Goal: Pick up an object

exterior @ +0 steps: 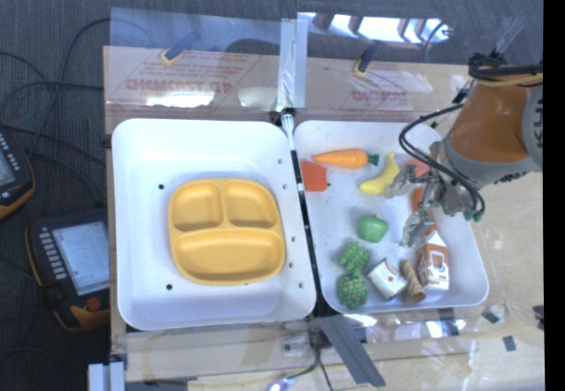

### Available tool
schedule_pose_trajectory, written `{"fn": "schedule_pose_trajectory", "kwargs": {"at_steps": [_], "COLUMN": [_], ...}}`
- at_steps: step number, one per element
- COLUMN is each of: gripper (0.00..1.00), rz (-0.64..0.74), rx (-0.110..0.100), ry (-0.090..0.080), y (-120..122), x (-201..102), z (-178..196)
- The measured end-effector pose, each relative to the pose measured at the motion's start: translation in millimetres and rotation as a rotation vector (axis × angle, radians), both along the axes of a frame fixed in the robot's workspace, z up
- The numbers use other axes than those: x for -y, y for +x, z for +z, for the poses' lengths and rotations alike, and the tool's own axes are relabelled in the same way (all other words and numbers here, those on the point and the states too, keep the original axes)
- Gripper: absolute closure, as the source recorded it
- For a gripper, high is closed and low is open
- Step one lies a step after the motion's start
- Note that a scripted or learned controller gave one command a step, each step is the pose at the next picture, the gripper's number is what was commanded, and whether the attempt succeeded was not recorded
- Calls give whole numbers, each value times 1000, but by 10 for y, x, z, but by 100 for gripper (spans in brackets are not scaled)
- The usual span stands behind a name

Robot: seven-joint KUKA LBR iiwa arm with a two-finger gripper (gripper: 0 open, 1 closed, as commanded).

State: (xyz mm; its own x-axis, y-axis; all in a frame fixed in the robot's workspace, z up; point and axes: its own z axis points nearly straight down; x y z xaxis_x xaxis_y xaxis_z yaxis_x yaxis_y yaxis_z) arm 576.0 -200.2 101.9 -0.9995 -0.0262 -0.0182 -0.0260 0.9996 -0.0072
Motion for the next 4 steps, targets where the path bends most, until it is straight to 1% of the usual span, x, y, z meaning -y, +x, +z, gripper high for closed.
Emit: {"fn": "schedule_pose_trajectory", "kwargs": {"at_steps": [1,2,3,4], "gripper": [0,0,100,100], "rz": [-186,-348,-346,-467], "rx": [-10,0,6,-13], "ry": [6,9,5,10], "y": [182,-180,-161,-403], "x": [-40,-72,-71,-427], "z": [-120,-109,3,937]}}
